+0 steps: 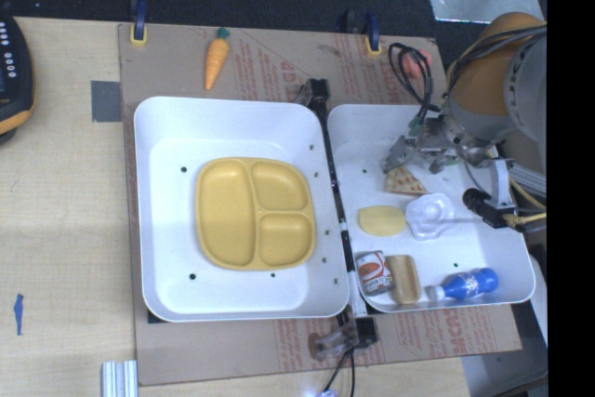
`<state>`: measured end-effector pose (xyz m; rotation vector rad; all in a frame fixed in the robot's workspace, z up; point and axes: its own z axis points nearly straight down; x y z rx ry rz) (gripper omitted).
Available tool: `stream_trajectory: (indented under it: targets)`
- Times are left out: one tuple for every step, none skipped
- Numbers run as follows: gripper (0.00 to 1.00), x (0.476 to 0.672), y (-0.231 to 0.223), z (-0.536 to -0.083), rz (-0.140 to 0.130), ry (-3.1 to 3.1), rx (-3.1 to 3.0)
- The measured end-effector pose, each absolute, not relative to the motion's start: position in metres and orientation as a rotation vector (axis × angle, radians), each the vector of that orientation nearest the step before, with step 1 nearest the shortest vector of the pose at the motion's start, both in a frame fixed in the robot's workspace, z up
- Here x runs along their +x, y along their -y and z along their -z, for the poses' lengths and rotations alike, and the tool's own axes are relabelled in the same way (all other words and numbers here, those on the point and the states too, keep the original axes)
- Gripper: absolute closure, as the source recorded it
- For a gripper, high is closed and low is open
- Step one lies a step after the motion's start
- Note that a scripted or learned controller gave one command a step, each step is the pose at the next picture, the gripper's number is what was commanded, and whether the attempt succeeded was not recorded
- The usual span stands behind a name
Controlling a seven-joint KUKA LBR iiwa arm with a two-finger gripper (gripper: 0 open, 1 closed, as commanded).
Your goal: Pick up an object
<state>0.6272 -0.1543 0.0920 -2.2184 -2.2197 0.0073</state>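
Blue-capped bottle (pixel 462 285) lying crosswise, cap rightward

Bench (pixel 56 200): pale wood-grain, matt. Board (pixel 279 60) under bins: brown cardboard (printed red). Bins (pixel 163 293): smooth white plastic, slight sheen. Divided plate (pixel 256 214): matt yellow plastic. Bottle (pixel 465 284): glossy blue, probably plastic. Cup (pixel 429 214): clear plastic.

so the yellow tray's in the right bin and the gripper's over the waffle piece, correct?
Not quite: the camera view shows the yellow tray in the left bin, not the right. The gripper is indeed over the waffle piece.
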Motion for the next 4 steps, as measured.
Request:
stream_trajectory:
  targets:
    - [1.0,0.628,0.154,-0.103,-0.007,2.222,-2.215]
    - [1.0,0.616,0.081,-0.198,0.008,2.235,-2.211]
    - [0.0,0.615,0.085,-0.192,-0.003,2.225,-2.215]
    - [0.0,0.606,0.098,-0.124,-0.012,2.221,-2.213]
